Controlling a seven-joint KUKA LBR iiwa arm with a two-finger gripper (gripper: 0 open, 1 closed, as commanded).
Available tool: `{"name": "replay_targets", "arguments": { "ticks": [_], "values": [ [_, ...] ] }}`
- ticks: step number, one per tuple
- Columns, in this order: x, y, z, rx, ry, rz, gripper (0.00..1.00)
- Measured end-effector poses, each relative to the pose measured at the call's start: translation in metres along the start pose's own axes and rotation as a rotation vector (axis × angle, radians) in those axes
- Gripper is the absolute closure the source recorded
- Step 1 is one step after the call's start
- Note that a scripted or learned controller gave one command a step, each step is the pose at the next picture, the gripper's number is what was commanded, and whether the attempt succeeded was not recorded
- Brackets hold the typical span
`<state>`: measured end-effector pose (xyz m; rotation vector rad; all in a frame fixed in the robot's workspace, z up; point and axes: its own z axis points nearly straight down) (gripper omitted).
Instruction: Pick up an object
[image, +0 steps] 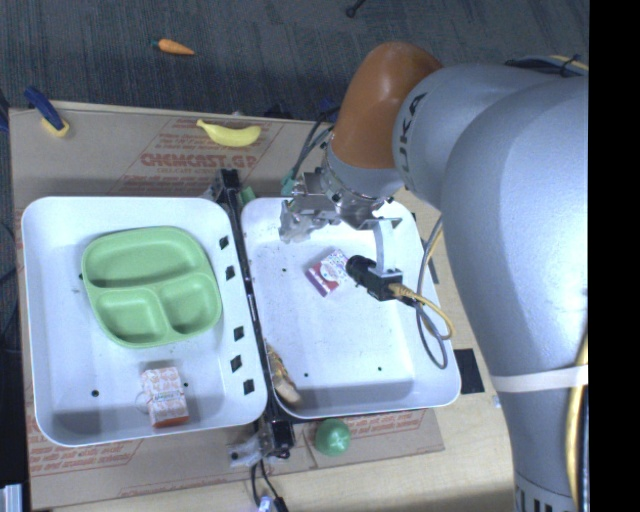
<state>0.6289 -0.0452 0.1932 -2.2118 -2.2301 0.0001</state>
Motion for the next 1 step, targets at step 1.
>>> {"name": "replay_targets", "arguments": {
  "ticks": [1],
  "values": [
    [-0.0011, -0.0008, 0.0011, 0.002, -0.001, 0.002, 0.0]
  ]
}}
